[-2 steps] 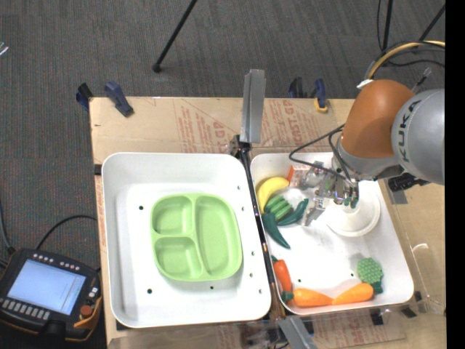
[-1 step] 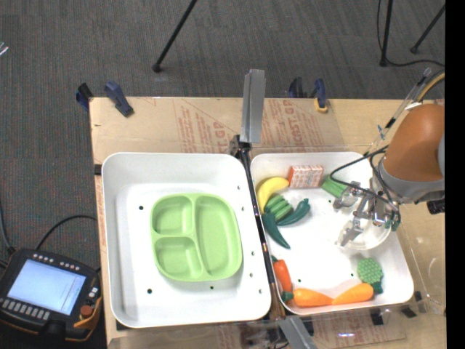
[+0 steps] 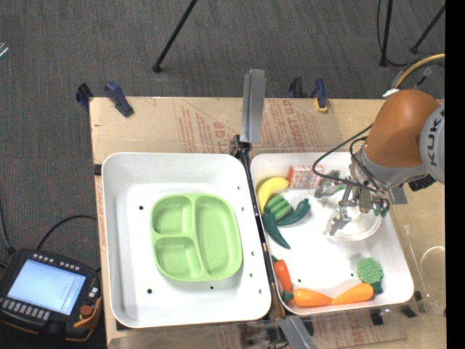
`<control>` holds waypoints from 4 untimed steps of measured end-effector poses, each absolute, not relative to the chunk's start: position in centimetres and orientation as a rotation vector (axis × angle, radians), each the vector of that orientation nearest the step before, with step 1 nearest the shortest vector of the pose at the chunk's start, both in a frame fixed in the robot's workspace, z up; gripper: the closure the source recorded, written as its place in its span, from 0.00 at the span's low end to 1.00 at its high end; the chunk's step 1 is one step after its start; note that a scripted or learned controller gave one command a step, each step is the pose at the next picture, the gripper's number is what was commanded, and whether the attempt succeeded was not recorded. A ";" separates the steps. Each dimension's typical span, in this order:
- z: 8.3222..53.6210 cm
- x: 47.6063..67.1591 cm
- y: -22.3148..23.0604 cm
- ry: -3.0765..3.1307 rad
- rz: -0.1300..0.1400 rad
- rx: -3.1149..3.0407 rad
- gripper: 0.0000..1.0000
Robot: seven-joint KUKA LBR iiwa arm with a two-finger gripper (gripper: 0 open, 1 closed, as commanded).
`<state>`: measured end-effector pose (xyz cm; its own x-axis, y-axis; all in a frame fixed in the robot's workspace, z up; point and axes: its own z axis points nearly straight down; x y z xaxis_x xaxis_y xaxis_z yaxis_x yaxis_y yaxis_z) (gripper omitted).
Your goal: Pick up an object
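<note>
At the far left, off the bench, a teach pendant (image 3: 47,291) with a lit screen lies on the grey carpet. Two blue clamps (image 3: 116,97) grip the bench's far left edge.

The left bin (image 3: 120,177) carries a light green divided tray (image 3: 196,237), which lies flat near the bin's middle, with two small compartments on its left side and one long compartment on its right. A grey upright post (image 3: 253,113) stands at the far edge of the bench, where the two bins meet.

The right bin (image 3: 320,267) holds the toy foods. Near its far left corner lies a yellow banana (image 3: 269,188), and just beside it, toward the near side, a cluster of dark green vegetables (image 3: 285,217), pods or peppers, too small to tell which. A small red and white packet (image 3: 301,175) lies by the far wall, to the right of the banana. Along the left wall near the near corner lies a red-orange carrot or pepper (image 3: 282,273). Along the near wall two orange carrots (image 3: 334,295) lie end to end, and a round green knobbly piece (image 3: 369,270) sits touching the right one, close to the near right corner.

The gripper (image 3: 338,222) hangs over the right half of this bin, above a pale round thing (image 3: 361,226) that may be a small bowl. Its fingers point down, and I cannot tell whether they are spread or closed; nothing is visibly caught between them. The arm's grey wrist and orange band (image 3: 401,128) rise toward the bench's right edge.
</note>
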<state>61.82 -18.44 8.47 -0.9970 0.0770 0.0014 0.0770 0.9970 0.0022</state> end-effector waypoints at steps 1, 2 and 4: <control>8.4 62.8 -11.4 -3.108 -0.005 -0.436 0.00; 8.5 63.3 -9.2 -3.080 -0.002 -0.605 0.00; 9.2 63.5 -8.4 -3.085 -0.001 -0.567 1.00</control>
